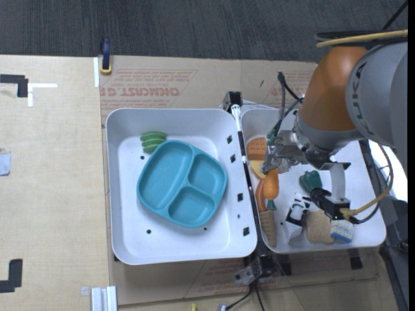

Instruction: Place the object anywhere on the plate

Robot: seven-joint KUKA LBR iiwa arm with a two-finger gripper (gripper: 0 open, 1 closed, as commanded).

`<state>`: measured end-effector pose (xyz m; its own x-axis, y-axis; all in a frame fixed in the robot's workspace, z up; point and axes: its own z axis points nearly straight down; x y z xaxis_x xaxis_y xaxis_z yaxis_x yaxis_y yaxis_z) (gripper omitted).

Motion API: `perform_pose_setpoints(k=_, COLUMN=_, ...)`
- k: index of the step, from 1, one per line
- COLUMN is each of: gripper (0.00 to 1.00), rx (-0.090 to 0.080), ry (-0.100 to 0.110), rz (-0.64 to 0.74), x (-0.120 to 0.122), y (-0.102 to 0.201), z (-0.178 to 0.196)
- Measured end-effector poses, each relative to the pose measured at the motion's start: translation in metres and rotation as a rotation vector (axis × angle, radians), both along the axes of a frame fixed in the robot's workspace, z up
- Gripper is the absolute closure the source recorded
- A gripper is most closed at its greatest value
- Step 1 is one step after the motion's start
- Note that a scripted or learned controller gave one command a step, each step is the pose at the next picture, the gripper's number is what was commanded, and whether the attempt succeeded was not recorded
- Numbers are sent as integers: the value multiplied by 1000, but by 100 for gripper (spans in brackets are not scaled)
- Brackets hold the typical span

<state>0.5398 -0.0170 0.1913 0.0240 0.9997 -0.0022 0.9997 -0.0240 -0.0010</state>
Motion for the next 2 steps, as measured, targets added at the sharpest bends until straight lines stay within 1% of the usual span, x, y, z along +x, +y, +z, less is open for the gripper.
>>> perform_pose_setpoints(k=1, gripper=100, rx=0, ry=1, rz=-158, x=7, y=73, z=25)
perform_pose_setpoints(k=2, gripper=0, rx=-1, ry=1, rz=-156, x=7, y=73, z=25)
